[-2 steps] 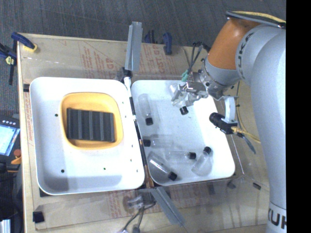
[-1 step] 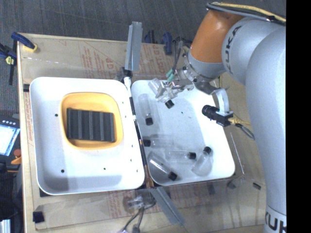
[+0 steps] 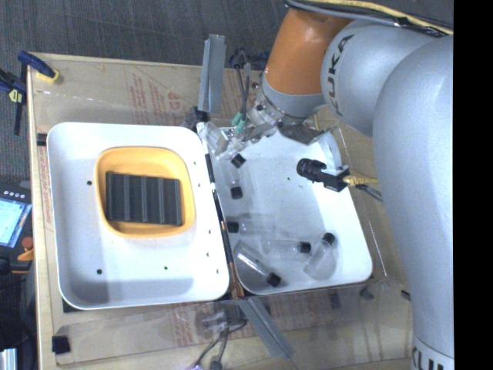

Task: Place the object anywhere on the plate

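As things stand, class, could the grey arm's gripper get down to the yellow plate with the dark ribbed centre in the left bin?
Probably yes. The yellow plate with the dark ribbed centre lies uncovered in the left bin, with nothing standing over it. The gripper sits above the right bin's top left corner, just across the divide.

Yellow-rimmed plate [image 3: 146, 191] with dark grey ribbed centre, white bins [image 3: 77, 268], grey arm [image 3: 400, 91] with orange band, tan tabletop [image 3: 115, 83].

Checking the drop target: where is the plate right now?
The plate, yellow with a dark ribbed centre, lies in the left bin, toward its far end, apart from the gripper over the right bin.
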### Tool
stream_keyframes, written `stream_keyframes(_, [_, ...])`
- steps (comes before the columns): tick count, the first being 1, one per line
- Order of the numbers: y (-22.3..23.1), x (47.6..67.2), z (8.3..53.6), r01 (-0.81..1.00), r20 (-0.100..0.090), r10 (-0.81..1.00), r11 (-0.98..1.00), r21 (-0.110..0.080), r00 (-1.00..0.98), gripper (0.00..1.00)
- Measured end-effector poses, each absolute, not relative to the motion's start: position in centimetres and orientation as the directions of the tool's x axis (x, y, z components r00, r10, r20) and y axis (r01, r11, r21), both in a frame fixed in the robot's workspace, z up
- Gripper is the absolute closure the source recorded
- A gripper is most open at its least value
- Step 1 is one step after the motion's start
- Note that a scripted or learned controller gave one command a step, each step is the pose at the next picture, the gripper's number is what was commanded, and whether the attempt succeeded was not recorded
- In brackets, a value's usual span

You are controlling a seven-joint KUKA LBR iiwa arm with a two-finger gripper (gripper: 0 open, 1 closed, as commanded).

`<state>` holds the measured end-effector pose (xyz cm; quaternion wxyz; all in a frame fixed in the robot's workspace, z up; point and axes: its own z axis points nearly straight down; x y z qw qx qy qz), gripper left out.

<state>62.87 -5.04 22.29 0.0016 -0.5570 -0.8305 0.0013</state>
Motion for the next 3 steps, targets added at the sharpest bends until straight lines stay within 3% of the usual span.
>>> stream_keyframes(1, [-4.4,62.5,19.2,0.778,0.002,0.778,0.628,-0.003,-0.628,1.00])
stream_keyframes(2, [-1.8,61.0,20.3,0.599,0.003,0.599,0.801,-0.003,-0.801,1.00])
stream_keyframes(3, [-1.8,61.0,20.3,0.599,0.003,0.599,0.801,-0.003,-0.801,0.00])
